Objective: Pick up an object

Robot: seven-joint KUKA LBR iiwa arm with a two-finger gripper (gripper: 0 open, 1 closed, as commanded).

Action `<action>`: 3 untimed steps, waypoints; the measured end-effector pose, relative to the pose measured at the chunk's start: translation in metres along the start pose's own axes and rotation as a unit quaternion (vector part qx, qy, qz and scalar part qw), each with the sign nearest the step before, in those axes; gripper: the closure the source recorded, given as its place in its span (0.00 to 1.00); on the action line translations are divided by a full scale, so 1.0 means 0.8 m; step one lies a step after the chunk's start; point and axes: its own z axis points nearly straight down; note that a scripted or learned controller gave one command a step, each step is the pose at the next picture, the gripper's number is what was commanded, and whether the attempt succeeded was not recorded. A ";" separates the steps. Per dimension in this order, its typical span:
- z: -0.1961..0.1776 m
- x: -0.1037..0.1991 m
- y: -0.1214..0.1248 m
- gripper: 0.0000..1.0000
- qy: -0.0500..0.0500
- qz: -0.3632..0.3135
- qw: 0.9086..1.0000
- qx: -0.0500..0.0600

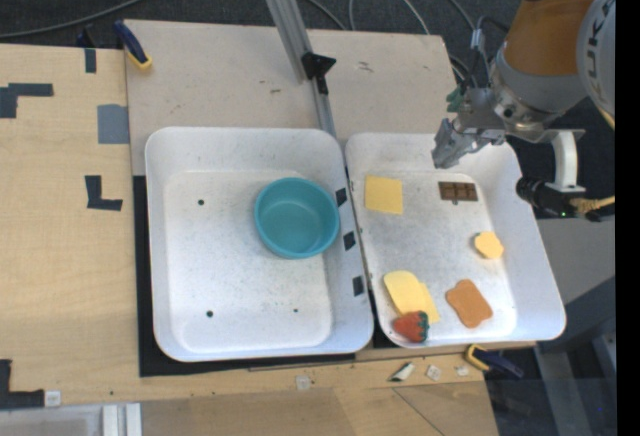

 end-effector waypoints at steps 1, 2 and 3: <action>0.015 0.063 -0.037 1.00 0.001 -0.002 1.000 0.003; 0.040 0.126 -0.057 1.00 0.001 -0.002 1.000 0.004; 0.038 0.195 -0.083 1.00 0.001 -0.003 1.000 0.004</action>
